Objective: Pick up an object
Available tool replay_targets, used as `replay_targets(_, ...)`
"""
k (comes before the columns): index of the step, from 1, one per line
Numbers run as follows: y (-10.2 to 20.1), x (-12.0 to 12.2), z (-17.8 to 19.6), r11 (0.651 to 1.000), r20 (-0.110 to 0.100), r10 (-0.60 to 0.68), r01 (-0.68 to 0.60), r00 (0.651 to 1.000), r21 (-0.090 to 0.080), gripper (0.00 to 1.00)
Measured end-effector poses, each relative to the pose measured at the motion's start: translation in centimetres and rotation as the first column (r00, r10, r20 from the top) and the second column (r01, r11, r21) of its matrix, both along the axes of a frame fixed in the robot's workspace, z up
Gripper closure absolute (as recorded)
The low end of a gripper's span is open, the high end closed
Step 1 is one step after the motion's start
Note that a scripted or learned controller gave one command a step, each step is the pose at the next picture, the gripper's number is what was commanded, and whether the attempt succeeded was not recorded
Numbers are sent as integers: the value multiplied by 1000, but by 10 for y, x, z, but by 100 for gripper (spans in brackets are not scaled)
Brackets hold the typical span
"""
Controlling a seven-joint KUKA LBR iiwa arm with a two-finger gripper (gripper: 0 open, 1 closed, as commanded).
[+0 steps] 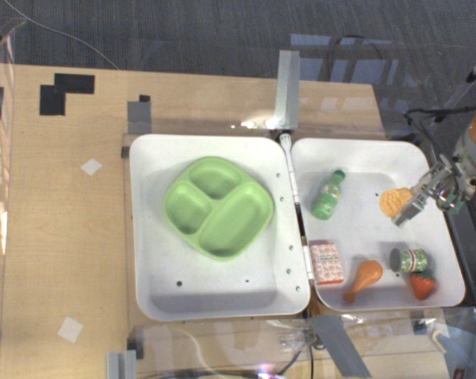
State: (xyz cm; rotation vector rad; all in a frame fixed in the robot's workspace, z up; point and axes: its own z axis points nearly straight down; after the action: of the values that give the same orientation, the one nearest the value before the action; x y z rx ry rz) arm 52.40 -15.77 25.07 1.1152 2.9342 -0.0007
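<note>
Counting the right bin (439, 181), I see six items: bottle (328, 194), waffle (393, 202), box (326, 262), drumstick (364, 279), can (408, 260), strawberry (423, 287). One green tray (218, 206) sits left. I cannot tell the gripper (415, 201) jaws' state.

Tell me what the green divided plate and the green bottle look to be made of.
Green divided plate: probably molded plastic, matte, with an even colour and soft rounded compartment edges. Green bottle: likely toy plastic, slightly glossy, with a white cap; it is too small to be certain.
</note>
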Motion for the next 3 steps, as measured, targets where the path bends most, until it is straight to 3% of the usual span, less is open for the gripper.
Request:
replay_targets(1,-46,-21,-162,975,9,221,-221,975,-5,100)
replay_targets(3,-45,-15,-141,973,18,230,-230,973,-10,100)
